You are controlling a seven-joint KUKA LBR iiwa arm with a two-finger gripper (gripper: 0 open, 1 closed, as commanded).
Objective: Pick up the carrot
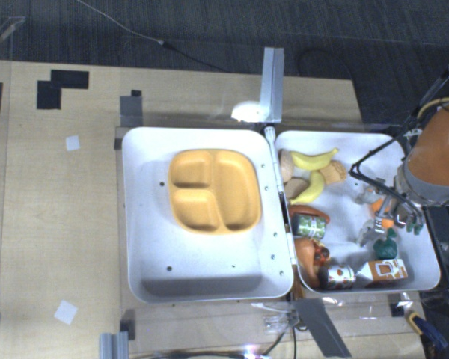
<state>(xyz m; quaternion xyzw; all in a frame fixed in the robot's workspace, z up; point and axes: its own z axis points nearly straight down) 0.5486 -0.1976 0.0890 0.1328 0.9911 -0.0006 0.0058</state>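
gripping carrot [387, 222], hand [383, 220] fingers closed around it, right bin [428, 271].

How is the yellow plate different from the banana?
The yellow divided plate lies alone in the left bin; the banana sits among other food in the right bin. The plate is much bigger than the banana. The plate is a rounded square with three compartments, while the banana is a thin curve. The plate is a duller, orange-yellow; the banana is brighter. Both are yellow and rest on white.

Yellow tray [213, 191], bananas [311, 172], can [310, 224]
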